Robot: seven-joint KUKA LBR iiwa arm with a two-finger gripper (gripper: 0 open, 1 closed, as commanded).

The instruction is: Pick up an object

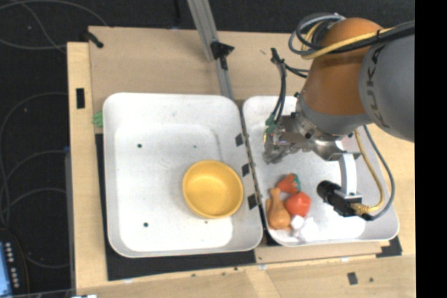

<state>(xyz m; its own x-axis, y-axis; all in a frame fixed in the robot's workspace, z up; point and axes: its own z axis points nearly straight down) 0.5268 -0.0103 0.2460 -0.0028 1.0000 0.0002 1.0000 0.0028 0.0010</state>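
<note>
Left white shallow plastic bin (140, 150) holds a round yellow plastic bowl (212, 188) near its right wall; bowl looks light, stiff, smooth, best taken at the rim. Right white bin (387, 227) has a cluster of small orange and red toy-like pieces (288, 202) at its front left, probably light, rounded and slippery, so pinch across the narrow middle. Metal gripper (279, 146) hangs just above that cluster, state cannot be told. Grey arm (391, 80) carries partial lettering, unreadable
</note>
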